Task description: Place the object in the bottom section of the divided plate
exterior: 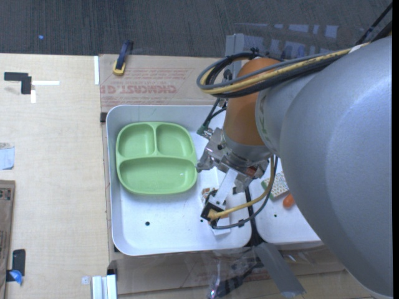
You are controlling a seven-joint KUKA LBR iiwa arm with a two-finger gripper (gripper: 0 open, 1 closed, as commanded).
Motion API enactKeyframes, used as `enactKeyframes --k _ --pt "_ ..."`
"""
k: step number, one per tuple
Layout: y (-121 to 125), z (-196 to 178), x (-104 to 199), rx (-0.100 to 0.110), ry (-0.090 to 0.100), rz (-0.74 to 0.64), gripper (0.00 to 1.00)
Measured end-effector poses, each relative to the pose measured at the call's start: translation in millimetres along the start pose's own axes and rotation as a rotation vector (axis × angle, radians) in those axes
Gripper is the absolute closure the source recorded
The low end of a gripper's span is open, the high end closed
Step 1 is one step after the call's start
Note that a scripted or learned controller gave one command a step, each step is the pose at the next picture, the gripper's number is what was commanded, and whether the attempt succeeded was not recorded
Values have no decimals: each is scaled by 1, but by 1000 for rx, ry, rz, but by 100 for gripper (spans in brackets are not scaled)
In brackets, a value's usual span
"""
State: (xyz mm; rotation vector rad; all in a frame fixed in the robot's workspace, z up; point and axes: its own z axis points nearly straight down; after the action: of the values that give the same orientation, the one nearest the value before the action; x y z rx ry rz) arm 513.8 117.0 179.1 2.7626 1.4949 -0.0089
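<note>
Divided plate (156,157) lies in the upper left corner of its bin (162,235); its bottom section (156,176) bears nothing, so placement is judged not yet done; gripper (211,162) hangs just beside the plate's right edge; whether it is spread or pinching cannot be told; a small orange item (287,199), possibly the object, lies in the neighbouring bin (299,229).

The divided plate (156,159) lies in the left bin (162,229), toward its far left corner. The right bin (293,226) adjoins the left bin's right edge.
</note>
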Motion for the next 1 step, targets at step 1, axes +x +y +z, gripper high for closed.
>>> enactKeyframes --k 1 --pt "0 -7 -1 3 -6 -2 100"
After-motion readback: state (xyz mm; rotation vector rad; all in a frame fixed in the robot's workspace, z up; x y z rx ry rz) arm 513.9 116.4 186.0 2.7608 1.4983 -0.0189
